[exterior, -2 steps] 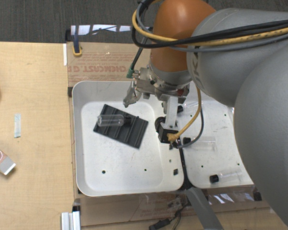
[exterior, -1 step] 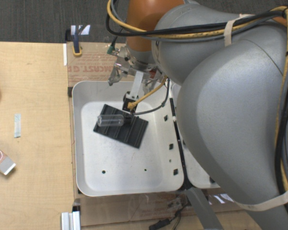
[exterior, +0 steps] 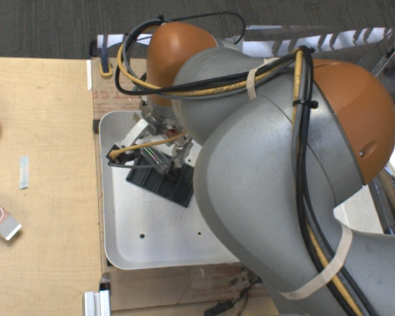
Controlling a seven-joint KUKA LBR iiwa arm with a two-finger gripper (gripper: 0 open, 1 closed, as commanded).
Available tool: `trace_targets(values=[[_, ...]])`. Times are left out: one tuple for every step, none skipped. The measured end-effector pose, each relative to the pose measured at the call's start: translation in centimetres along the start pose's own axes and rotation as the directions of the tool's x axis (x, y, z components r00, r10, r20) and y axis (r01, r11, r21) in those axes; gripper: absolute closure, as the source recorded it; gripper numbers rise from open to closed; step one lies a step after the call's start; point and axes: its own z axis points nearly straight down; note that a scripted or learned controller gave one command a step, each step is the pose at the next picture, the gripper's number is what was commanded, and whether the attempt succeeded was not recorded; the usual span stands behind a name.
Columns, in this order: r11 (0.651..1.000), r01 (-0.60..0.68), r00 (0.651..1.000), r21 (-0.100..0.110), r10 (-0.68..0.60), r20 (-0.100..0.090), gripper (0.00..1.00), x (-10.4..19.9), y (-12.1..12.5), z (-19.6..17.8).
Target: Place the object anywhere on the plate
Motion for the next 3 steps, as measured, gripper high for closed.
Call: trace_targets(values=[[1.000, -0.002, 1.000, -0.006, 0.002, 0.001, 1.00, -0.2, 0.3, -0.9], [0.967, 0.256, 0.967, -0.013, -0.256, -0.006, 1.00, -4.7, -5.9, 0.3], [0.966, 0.256, 0.967, -0.014, -0.257, -0.007, 0.00, -4.7, -5.9, 0.3]])
